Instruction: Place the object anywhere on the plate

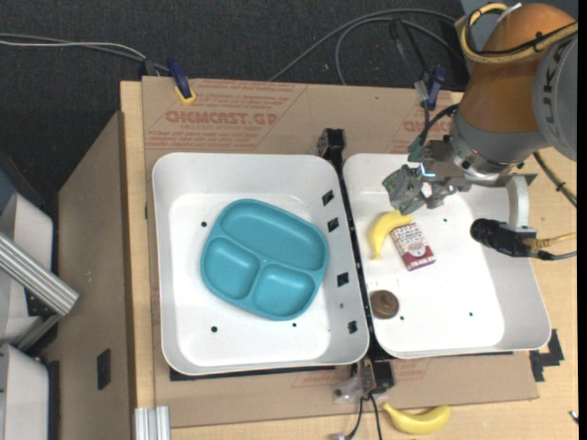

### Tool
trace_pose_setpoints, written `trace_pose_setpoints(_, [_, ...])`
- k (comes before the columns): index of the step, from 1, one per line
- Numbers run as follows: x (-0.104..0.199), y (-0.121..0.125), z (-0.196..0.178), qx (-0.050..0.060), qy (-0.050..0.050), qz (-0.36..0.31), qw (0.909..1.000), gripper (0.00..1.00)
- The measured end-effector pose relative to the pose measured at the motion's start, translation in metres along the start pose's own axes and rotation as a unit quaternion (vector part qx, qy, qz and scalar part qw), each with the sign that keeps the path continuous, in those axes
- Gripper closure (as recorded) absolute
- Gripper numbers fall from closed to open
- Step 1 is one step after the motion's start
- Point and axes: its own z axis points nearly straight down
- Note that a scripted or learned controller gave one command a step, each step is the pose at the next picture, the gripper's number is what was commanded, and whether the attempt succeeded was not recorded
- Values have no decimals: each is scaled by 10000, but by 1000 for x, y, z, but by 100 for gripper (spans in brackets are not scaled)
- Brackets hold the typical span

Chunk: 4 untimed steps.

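Yellow banana (386, 233) curved, long axis upright in view, beside red carton (413, 247)

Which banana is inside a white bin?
The banana in the right bin, lying beside the small red box just below the gripper. The other banana lies outside the bins, at the bench's front edge.

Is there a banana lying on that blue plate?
No. The banana lies in the right bin, beside a small red box; the blue plate sits in the left bin.
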Motion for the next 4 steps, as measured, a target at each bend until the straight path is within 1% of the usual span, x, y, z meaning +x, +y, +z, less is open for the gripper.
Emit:
trace_pose_setpoints(1, [50, 25, -7, -11, 0, -1, 10000, 100])
trace_pose_setpoints(3, [151, 63, 20, -3, -3, 4, 10000, 100])
trace_pose_setpoints(4, [147, 63, 19, 1, -9, 26, 10000, 0])
